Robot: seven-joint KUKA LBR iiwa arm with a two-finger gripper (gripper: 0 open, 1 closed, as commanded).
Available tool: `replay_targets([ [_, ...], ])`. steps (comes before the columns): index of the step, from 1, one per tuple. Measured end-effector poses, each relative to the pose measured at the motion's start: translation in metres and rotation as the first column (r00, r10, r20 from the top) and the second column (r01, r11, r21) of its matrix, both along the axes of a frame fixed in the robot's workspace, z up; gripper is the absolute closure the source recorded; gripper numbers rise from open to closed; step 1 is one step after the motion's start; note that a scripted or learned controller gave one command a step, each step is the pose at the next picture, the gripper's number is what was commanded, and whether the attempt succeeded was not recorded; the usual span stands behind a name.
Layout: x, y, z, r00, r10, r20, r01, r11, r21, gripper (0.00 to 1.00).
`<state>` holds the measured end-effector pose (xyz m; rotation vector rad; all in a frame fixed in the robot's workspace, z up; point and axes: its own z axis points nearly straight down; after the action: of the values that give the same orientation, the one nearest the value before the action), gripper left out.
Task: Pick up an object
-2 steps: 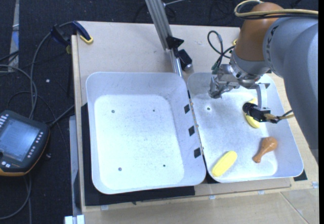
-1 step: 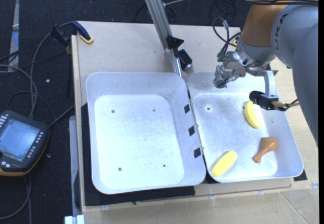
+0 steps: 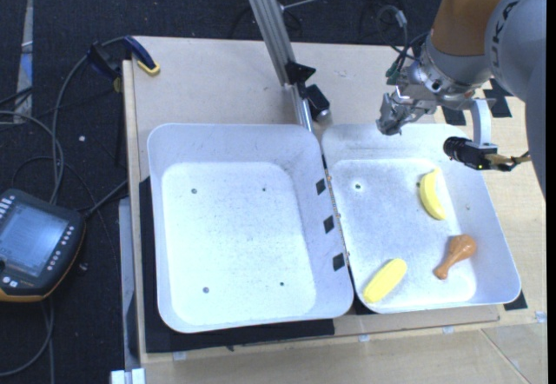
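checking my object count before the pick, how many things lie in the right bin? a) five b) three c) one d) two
b: the right bin holds a yellow banana piece, a yellow oblong toy and a brown toy drumstick.
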<state>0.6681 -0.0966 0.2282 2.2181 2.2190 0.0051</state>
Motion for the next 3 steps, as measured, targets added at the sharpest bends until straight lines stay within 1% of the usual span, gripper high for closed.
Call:
replay_targets([
  [1,-0.02,0.049,-0.009,1.0,0.004,-0.006,-0.004,1.0,0.002,1.0],
  [2,-0.036,0.098,0.004,1.0,0.004,-0.004,-0.004,1.0,0.002,1.0],
  [3,-0.059,0.14,-0.004,1.0,0.003,-0.006,-0.003,1.0,0.002,1.0],
])
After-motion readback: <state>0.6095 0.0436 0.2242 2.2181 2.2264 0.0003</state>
